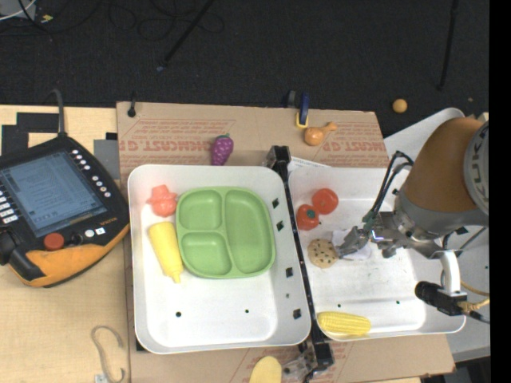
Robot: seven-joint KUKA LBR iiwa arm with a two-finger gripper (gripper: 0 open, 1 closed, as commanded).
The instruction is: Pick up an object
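Looking at the cookie (322, 253) in the right bin (399, 313), it's probably the target, since the claw (351, 244) sits just beside it on the right; can't tell if the claw is wide or narrow from here. I'd guess it's a light, stiff plastic toy, flat and a bit slick, so pinching across its edges seems best. Two tomatoes (316, 207) sit just above it, corn (344, 323) lies at the front rim, and the green tray (224, 233) is in the left bin.
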